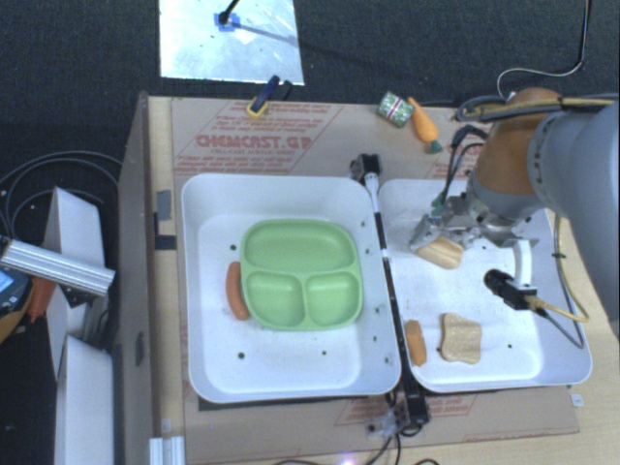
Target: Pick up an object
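The gripper (438, 237) is reaching into the upper left part of the right bin (557, 356), with its fingers lying directly on a tan wedge-shaped block (441, 253); whether the fingers are closing on the block or merely resting against it cannot be told from this angle. Lower in the same bin, a toast-like slice (461, 338) is lying near the front wall and a small orange sausage (415, 341) is lying beside the left wall. In the left bin (208, 356), a green divided plate (300, 272) is sitting at the centre, with a second orange sausage (233, 290) lying against its left edge.
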Available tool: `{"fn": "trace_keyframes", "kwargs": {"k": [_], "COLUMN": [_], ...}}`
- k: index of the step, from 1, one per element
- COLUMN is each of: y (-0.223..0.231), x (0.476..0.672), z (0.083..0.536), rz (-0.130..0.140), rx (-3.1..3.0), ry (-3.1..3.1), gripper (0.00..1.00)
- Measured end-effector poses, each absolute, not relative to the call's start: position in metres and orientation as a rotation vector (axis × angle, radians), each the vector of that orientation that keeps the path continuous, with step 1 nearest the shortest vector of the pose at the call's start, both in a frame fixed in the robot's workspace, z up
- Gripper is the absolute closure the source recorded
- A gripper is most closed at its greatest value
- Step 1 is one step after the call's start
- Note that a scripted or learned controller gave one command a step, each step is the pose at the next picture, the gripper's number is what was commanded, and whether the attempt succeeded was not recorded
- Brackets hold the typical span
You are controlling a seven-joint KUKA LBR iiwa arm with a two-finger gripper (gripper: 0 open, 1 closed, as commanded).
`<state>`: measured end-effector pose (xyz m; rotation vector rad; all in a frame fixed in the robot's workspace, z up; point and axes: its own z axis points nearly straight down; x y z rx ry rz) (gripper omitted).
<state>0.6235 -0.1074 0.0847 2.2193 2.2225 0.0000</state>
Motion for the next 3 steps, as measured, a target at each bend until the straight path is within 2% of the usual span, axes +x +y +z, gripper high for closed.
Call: {"fn": "trace_keyframes", "kwargs": {"k": [1,2,3], "y": [-0.107,-0.107,-0.114], "x": [0.625,0.625,0.592], "z": [0.096,0.096,0.084], "rz": [0.003,0.003,0.000], "rx": [2.216,2.217,2.220], "ry": [2.223,2.223,2.223], "gripper": [1.00,0.00,0.00]}}
